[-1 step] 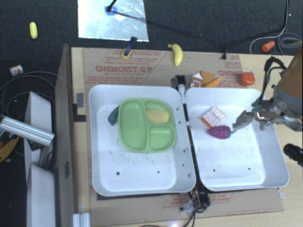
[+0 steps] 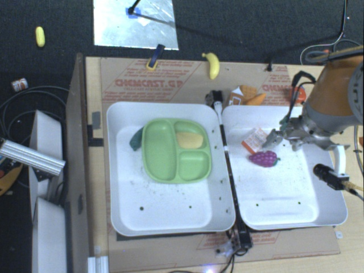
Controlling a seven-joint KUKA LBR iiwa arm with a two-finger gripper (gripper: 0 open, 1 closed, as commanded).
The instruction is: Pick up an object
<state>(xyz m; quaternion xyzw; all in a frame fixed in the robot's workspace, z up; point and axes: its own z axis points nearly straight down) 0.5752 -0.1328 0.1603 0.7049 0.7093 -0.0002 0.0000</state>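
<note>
Grapes (image 2: 263, 158), purple, lie in the right bin (image 2: 284, 209) just below and left of the claw (image 2: 275, 137), whose spread cannot be told. A short descent centred over the bunch is advised before closing.

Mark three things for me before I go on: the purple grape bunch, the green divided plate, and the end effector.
purple grape bunch (image 2: 263, 158): camera view, middle of the cluster, right bin.
green divided plate (image 2: 165, 169): camera view, floor of its large left compartment, left bin.
end effector (image 2: 273, 138): camera view, at its tip, just above the grapes.
</note>
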